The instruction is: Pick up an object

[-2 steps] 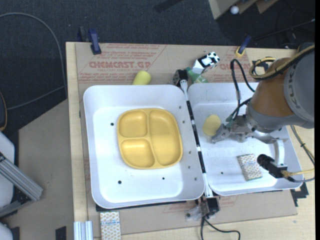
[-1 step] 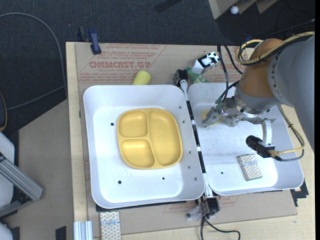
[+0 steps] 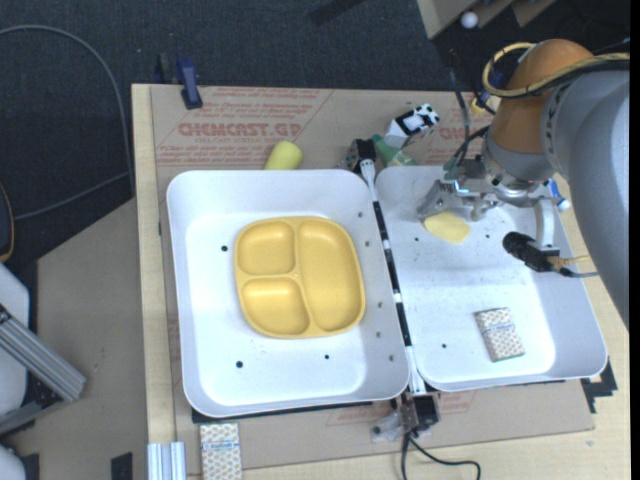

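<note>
Bench bears two bins; gripper [image 3: 452, 200] low in right bin [image 3: 560, 358], far end, just above yellow piece [image 3: 447, 229]. Cannot tell its state. Judged: grasp not yet made, lift remains.

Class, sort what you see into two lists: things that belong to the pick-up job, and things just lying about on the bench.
Belonging to the job:
gripper
pale yellow block just below it
right bin
patterned packet

Lying about:
yellow divided plate in the left bin
yellow cylinder behind the bins
blue clamp
</note>
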`<state>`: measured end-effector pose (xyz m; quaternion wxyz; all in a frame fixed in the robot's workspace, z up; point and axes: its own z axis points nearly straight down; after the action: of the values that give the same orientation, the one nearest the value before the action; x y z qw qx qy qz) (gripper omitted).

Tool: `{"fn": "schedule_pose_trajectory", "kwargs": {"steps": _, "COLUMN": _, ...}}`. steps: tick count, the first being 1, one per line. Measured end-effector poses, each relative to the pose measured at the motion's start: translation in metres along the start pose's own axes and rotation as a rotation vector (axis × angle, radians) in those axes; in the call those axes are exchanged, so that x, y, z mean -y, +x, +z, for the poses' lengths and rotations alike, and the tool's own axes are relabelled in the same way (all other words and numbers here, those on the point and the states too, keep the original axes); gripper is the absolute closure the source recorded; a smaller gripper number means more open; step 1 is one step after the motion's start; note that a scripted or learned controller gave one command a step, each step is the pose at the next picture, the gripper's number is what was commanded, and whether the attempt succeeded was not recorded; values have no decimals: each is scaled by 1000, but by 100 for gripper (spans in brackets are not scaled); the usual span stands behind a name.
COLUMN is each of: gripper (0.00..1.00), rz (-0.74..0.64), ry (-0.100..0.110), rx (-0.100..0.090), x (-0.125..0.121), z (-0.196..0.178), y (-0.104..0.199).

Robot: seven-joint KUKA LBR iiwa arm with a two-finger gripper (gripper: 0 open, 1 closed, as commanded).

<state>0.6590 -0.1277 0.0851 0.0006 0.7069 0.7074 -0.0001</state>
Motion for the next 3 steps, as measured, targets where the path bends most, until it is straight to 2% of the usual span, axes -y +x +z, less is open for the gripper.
{"fn": "schedule_pose_trajectory", "kwargs": {"steps": 1, "gripper": 0, "rz": -1, "ry": -2, "rx": 1, "x": -8, "z": 0, "y": 8}}
{"fn": "schedule_pose_trajectory", "kwargs": {"steps": 2, "gripper": 100, "rz": -1, "ry": -6, "rx": 3, "x": -9, "z": -11, "y": 8}}
{"fn": "schedule_pose_trajectory", "kwargs": {"steps": 3, "gripper": 100, "rz": 2, "ry": 3, "rx": -2, "x": 43, "z": 1, "y": 16}}
